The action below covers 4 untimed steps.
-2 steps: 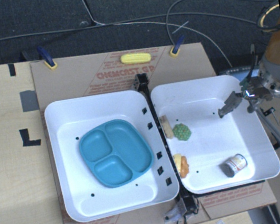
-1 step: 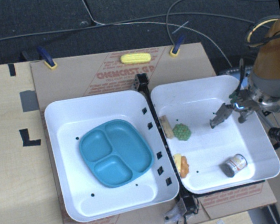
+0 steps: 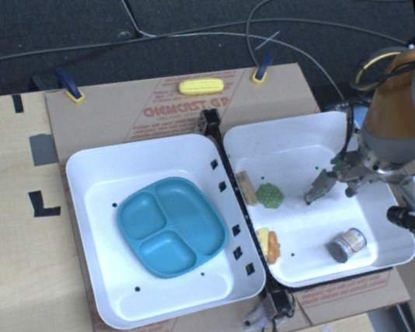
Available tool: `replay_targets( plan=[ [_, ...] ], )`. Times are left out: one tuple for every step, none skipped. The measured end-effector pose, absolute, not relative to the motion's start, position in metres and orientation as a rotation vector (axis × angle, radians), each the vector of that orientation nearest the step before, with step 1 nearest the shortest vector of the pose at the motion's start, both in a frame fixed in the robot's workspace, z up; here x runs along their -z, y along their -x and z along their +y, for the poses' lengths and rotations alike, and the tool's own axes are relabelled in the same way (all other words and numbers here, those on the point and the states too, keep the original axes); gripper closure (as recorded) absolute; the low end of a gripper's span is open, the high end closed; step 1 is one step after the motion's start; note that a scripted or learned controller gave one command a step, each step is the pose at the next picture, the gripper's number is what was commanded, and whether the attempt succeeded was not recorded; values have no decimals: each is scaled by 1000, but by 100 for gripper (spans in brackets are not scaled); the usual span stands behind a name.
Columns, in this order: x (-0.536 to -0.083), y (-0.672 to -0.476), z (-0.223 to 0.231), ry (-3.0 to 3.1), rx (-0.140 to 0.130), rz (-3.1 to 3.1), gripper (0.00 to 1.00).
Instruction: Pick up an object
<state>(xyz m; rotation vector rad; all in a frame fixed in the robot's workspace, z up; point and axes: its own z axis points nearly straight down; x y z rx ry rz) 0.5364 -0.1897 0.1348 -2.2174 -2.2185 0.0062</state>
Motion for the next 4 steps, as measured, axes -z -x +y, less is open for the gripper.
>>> replay_targets(
  plan=[
    [-83, -537, -189, 2221, -2, -2225, 0],
    [-96, -538, -190, 2225, 0, -2227, 100],
    [-151, -550, -190, 2223, 3, -2226, 100],
    [-204, -551, -190, 2222, 3, -2226, 100]
  ],
)
